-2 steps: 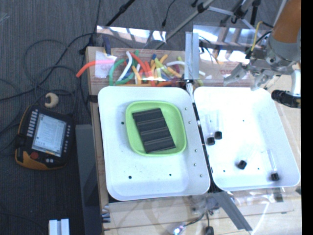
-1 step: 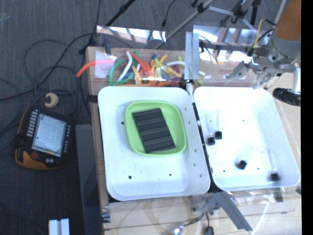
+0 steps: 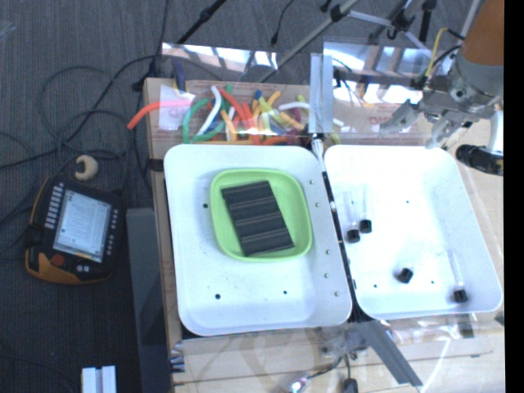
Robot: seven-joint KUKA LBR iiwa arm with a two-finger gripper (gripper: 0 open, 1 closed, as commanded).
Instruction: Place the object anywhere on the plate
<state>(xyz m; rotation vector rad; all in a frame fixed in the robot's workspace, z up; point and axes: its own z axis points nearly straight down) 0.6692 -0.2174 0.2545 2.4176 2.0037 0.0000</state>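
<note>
A dark grey ribbed rectangular block lies flat on the green plate, roughly in its middle, in the left bin. My gripper hangs over the back rim of the right bin, far to the right of the plate. Its two fingers stand apart with nothing between them. The arm's orange band shows at the top right.
Several small black pieces lie scattered in the right bin, some near its left wall. A tangle of coloured tubes sits behind the left bin. A teach pendant lies on the floor at left. Metal rods cross the top.
</note>
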